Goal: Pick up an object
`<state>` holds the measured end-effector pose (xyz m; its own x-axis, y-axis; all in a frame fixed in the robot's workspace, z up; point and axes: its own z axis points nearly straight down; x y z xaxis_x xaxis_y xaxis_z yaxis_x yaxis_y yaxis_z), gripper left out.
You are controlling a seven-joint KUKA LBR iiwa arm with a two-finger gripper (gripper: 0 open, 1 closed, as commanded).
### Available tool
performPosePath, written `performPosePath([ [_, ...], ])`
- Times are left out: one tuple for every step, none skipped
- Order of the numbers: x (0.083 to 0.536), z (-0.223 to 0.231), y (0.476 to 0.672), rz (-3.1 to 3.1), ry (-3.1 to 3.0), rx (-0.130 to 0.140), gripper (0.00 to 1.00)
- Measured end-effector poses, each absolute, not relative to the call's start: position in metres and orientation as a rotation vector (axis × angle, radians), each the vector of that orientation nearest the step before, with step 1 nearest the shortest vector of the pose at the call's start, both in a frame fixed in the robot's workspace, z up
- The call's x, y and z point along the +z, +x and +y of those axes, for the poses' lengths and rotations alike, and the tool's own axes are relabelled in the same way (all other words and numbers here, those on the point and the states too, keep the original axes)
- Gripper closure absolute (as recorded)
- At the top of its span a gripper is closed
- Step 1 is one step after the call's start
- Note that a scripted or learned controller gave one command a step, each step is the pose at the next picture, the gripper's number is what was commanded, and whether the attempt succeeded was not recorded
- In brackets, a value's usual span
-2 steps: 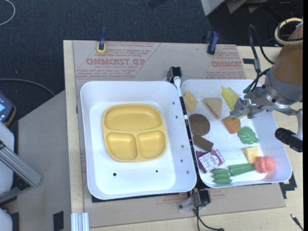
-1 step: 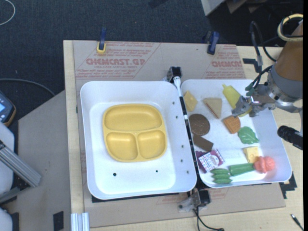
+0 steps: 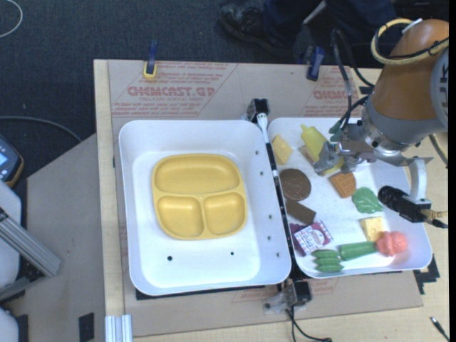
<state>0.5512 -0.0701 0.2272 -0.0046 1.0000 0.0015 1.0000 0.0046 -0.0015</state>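
The right bin (image 3: 420,258) holds several toy foods. My gripper (image 3: 336,157) hangs low over its back part, between a yellow bottle-shaped piece (image 3: 311,140) on its left and an orange piece (image 3: 343,184) just in front of it. A brown round cookie (image 3: 294,184) lies to the gripper's front left. A yellow wedge (image 3: 282,148) sits by the bin's left wall. I see nothing clearly held in the gripper.
The front of the right bin holds a green leaf (image 3: 367,200), yellow cheese (image 3: 372,227), a pink strawberry (image 3: 391,244), a green cucumber (image 3: 356,250), green beans (image 3: 326,259), a purple packet (image 3: 311,235) and a brown slab (image 3: 299,212). A yellow divided plate (image 3: 199,194) lies in the left bin (image 3: 135,191).
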Motion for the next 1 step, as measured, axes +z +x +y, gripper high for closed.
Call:
performPosePath([
  [0.2357, -0.0209, 0.5617, -2.230, -2.216, -0.005, 1.00],
])
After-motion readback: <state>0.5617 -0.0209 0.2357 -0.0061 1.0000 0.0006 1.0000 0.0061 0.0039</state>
